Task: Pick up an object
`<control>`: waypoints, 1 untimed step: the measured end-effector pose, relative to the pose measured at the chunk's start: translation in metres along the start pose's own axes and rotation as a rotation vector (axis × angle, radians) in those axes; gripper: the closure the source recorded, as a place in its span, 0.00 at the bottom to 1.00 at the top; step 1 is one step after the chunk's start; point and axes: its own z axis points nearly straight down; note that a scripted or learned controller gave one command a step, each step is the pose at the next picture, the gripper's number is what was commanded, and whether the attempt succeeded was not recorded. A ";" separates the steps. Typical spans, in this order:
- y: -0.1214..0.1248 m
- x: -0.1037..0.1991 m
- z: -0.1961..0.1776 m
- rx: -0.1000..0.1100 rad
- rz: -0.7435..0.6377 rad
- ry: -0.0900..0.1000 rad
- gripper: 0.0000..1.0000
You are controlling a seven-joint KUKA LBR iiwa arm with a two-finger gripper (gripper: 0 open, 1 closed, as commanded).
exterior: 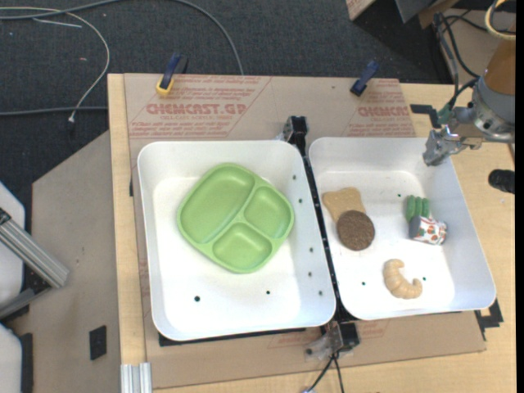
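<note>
The right bin holds a tan bone-shaped biscuit, a round dark brown cookie, a green-topped item with a red and white wrapper and a pale curled croissant-like piece. My gripper hangs over the right bin's far right corner, above and behind the wrapped item. Nothing shows between its fingers.
A green three-compartment plate lies in the left bin. Blue clamps stand at the board's far edge. Cables and cardboard lie beyond the bench.
</note>
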 end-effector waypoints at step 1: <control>0.001 0.000 -0.032 0.001 -0.001 0.000 1.00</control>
